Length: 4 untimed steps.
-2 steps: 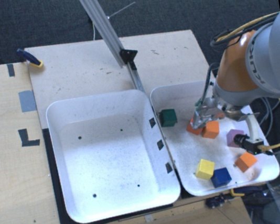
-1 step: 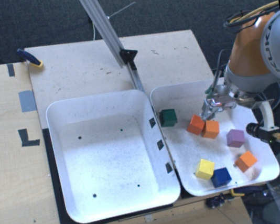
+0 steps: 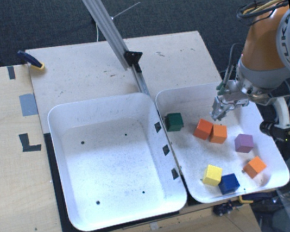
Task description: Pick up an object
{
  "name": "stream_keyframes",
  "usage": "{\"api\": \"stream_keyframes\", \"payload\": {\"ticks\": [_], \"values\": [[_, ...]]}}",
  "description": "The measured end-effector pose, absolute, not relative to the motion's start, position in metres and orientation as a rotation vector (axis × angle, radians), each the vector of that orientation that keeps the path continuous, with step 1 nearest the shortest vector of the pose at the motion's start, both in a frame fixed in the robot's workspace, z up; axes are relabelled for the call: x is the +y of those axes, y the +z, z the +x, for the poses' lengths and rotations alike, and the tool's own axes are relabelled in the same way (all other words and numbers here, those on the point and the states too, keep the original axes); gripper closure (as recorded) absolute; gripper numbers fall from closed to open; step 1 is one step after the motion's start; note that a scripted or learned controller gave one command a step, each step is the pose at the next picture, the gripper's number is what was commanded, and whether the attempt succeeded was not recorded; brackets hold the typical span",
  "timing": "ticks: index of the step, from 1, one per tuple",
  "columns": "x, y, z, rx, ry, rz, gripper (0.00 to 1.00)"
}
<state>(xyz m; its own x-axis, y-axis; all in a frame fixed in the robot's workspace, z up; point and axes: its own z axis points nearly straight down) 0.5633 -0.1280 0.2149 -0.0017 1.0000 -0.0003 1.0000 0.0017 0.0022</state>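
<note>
Arm: we see the grey arm with its orange band reaching in from the right, over the right-hand bin.

Tool: the tool hangs low over the upper right part of that bin, its tip just above the pair of orange blocks; we cannot tell from this slant whether it is open or closed, and no block shows in its grip.

Blocks within reach: two orange blocks, one reddish and one paler, lie touching each other near the middle of the right bin (directly under the tool's tip).

Other blocks: a green block sits near the bin's left wall; a purple block lies to the right of the orange pair; a third orange block rests near the lower right corner; a yellow block and a blue block sit touching along the near edge.

Left bin: the left-hand bin stands beside its neighbour, their rims meeting down the middle, its white floor speckled with dark marks.

Worktop: both bins rest on a pale wooden worktop, where a metal rail runs at a slant from the top edge down to the join between the bins; a small blue and yellow clamp lies near the far left corner, and strips of grey tape mark the board to the left.
</note>
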Motion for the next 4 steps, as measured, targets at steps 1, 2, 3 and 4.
{"api": "stream_keyframes", "payload": {"ticks": [1, 2, 3, 4], "values": [[-0.072, 0.226, 0.559, 2.231, 0.002, 2.215, 1.0], [-0.008, 0.227, 0.549, 2.233, 0.0, 2.215, 1.0], [0.046, 0.22, 0.544, 2.232, -0.002, 2.216, 1.0], [0.097, 0.225, 0.529, 2.232, -0.001, 2.215, 1.0]]}}
